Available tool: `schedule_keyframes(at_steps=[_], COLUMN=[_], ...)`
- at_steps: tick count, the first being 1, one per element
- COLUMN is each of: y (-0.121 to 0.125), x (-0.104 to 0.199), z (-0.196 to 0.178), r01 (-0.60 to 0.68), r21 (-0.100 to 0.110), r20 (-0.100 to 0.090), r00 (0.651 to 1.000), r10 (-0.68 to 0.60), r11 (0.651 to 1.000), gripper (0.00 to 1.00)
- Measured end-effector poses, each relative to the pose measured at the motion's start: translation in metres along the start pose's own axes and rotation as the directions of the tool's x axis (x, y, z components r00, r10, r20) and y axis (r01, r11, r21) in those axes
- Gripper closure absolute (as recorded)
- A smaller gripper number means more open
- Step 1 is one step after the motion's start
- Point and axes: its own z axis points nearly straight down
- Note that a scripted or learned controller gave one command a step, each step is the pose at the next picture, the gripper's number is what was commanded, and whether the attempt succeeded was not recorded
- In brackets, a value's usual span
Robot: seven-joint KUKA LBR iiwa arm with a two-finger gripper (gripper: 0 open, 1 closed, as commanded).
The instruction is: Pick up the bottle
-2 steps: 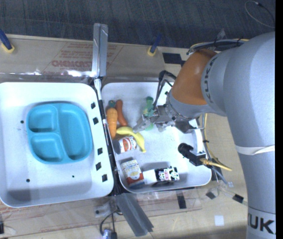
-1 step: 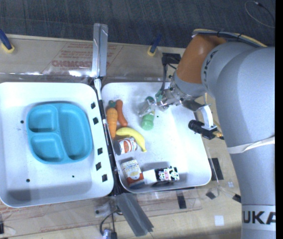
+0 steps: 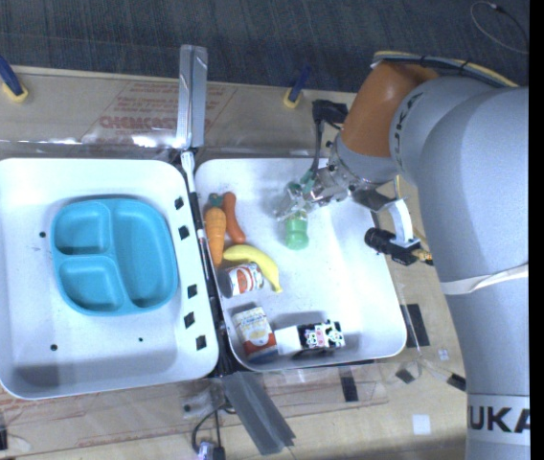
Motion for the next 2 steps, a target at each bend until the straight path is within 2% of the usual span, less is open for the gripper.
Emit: schedule_keyframes(at_steps=[1, 2], y=[0.017, 0.006], x=[0.031, -0.01], z=[-0.092, -0.092], r01=[0.062, 0.218], r21=[-0.003, -0.004], r20=[0.001, 0.004], r00=[0.998, 0.976], r10=[-0.062, -0.218], r11=[0.998, 0.976], gripper=[1.0, 1.0])
